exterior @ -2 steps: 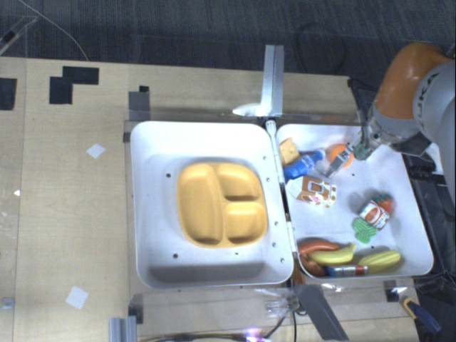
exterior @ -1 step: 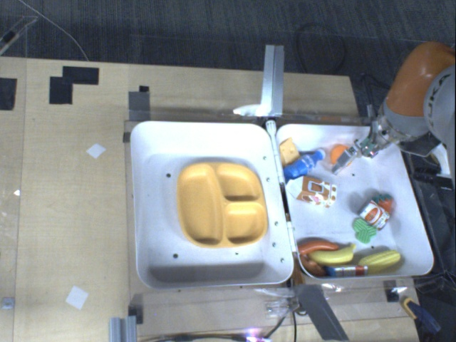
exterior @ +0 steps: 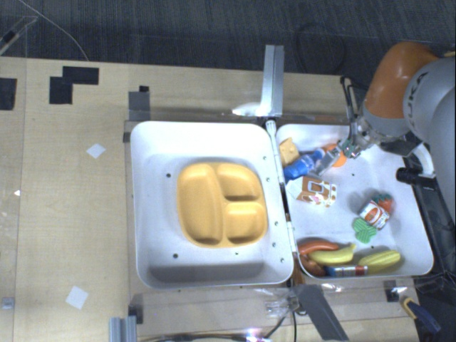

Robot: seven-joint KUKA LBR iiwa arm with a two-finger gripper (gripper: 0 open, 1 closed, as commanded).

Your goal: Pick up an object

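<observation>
On the light wooden table [exterior: 64,212], black square marks sit at the far left. The left bin [exterior: 153,191] holds a yellow divided plate [exterior: 219,203] with 3 compartments, lying near its middle. To the right of that plate, past the shared rim, the right bin [exterior: 410,205] carries the loose things. Closest to the plate are a small tan block [exterior: 288,150] and a blue bottle with an orange end [exterior: 308,162], lying tilted in the far part of that bin. Just nearer is a flat white and orange packet [exterior: 317,192]. Along the near wall lie 2 bananas [exterior: 333,255] [exterior: 380,260] with a red piece [exterior: 315,246] beside them. Further right sits a small red and white can [exterior: 374,214] against a green piece [exterior: 364,231].

The gripper [exterior: 347,149] hangs at the bottle's orange end, seemingly touching it; whether its fingers are apart or closed cannot be told. Dark carpet lies beyond the table.
</observation>
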